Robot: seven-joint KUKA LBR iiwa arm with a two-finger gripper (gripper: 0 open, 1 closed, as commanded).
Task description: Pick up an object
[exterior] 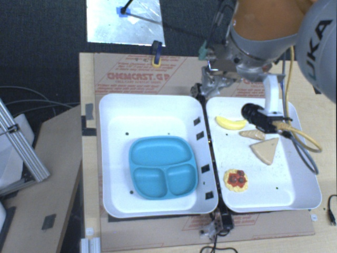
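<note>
Two white bins sit side by side on a brown sheet (131, 77) printed in red with "CHEMCAST GP", the words legible above the left bin (105, 141) and repeated, too faint to read, along the sheet's other edges. The left bin holds a blue divided plate (158, 165), lying flat near its front. At the back end of the wall between the bins, the gripper (212, 83) hangs over the rim, clear of every object; whether it is open or closed cannot be told from this angle. The right bin (300, 194) carries the likelier targets: a banana (230, 123) at the back, closest to the gripper, a small tan piece (253, 135) just beside it, a larger tan wedge (265, 151) nearby, and a round yellow toy (236, 179) with red spots toward the front. Nothing has been lifted yet. A clean pick probably means shifting right and forward, away from the rim, centring over the banana and closing across its narrow width, not along its curve; the flat wedge looks harder to get under. Grey casing at far right shows the letters "UKA", with the first letter cut off.
</note>
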